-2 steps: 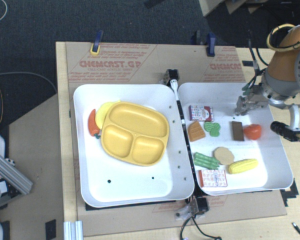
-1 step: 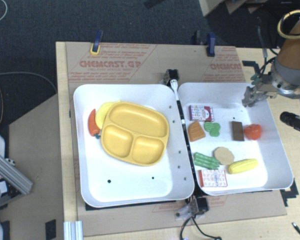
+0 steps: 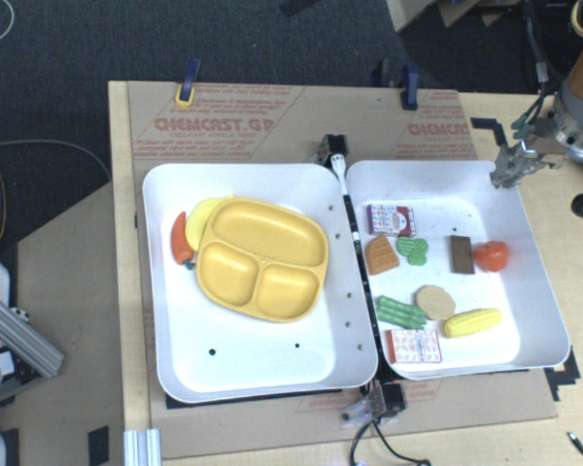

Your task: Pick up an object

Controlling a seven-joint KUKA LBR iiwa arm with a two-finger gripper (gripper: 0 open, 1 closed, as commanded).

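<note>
Honestly nothing's picked yet: the gripper (image 3: 510, 170) sits at the right bin's (image 3: 544, 294) top corner, toys untouched, can't tell its grip state.

L bin (image 3: 165, 289): most of the floor is taken by a yellow divided tray (image 3: 260, 258); an orange-red item (image 3: 180, 238) is wedged betw. tray and L wall. Bare floor is left along the near edge and near-L corner.

R bin (image 3: 539, 289): items are clustered mid-floor, w/ narrow gaps betw. them: red-white box (image 3: 391, 219), brown block (image 3: 461, 253), tomato (image 3: 492, 254), corn (image 3: 471, 322). Open floor is seen along the far wall and R side. Gripper (image 3: 510, 171) is at the far-R corner.
</note>
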